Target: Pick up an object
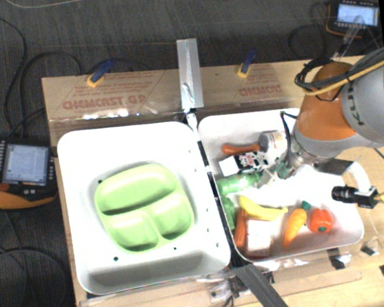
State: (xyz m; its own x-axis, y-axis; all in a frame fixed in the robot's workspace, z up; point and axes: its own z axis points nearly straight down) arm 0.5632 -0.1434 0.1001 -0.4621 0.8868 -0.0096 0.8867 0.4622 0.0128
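Two bins [76,198], one tray [143,207], one banana [260,208].

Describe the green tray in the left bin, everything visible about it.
The green tray is pale lime, looks like smooth plastic, with rounded corners and three compartments: one long section across the far side, two smaller ones nearer the camera. It lies flat, slightly rotated, on the floor of the left bin, roughly central. Its compartments hold nothing and nothing else touches it.

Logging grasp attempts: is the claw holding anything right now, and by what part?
Cannot be told. The claw is down among the clutter in the right bin, near a green item, but no object is visibly between its tips.
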